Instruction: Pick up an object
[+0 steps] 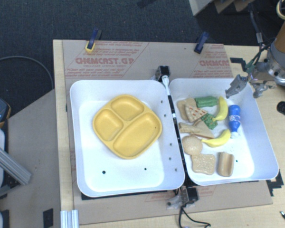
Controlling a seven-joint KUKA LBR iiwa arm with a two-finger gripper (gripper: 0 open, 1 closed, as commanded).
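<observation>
From the camera view above, the bench (66,127) carries two shallow white bins side by side on a brown board printed with red lettering. The left bin (85,172) holds a yellow divided plate (127,126), lying flat near its middle with three compartments facing up.

The right bin (263,146) holds a cluster of toy food in its left and middle parts. A green piece (206,101) lies near the far side, with a banana (222,109) curving just beside it to the right. A blue bottle (233,119) lies right of that banana, its white cap end pointing toward the near side. A pizza slice (195,113) and a small green item (209,121) sit in the middle of the cluster, touching each other. A second banana (218,139) lies below them, beside a round tan cookie (193,145). Nearest the front rim are a square cracker (204,164) and a bread roll (225,164), side by side.

The arm enters from the right, and the gripper (246,85) hangs over the far right corner of the right bin, above the rim and apart from all the food. Its fingers (234,87) are spread apart and grasp nothing.

Two clamps, a yellow-tipped clamp (91,42) and a blue clamp (200,42), grip the far edge of the board.
</observation>
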